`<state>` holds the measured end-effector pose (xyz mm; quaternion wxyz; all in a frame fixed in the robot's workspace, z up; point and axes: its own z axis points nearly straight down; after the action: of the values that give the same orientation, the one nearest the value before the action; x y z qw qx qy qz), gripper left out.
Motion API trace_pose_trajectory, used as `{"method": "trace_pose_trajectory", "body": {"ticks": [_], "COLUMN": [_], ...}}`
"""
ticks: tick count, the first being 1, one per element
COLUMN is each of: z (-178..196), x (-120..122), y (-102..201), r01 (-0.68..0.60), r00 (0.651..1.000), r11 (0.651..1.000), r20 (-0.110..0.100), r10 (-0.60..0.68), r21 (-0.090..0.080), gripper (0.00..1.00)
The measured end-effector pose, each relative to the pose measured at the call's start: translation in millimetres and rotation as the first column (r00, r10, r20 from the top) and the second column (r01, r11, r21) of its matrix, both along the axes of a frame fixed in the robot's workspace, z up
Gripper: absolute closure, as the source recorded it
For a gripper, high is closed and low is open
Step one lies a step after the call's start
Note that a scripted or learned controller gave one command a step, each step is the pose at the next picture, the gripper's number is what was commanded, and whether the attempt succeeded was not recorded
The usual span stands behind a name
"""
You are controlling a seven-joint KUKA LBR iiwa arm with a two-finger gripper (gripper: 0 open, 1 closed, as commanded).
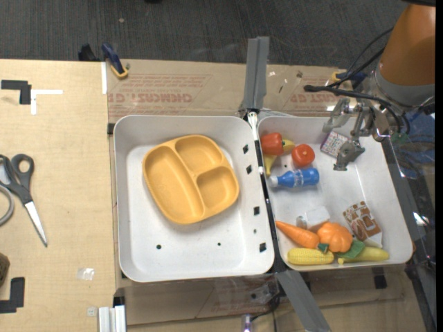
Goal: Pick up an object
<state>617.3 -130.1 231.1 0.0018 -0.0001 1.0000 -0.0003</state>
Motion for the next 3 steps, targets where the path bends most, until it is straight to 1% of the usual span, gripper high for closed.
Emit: {"method": "trace_pose_trajectory", "body": {"ticks": [1,2,3], "z": [-115.6,-138.7,-140.5], "x": [30.9,7.9,29.7], "y": [-26.9,26.6,24.8], "r01": [0.187,0.222,0.218], "r00": [0.982,0.975,0.976], "r11": [0.982,0.975,0.976], "r20": [0.017,-0.001,-0.011], "r10": [-0.187,-0.222,-0.218], "r21": [-0.003,0.001,-0.002], "gripper": [0.0,0.0,0.0]}}
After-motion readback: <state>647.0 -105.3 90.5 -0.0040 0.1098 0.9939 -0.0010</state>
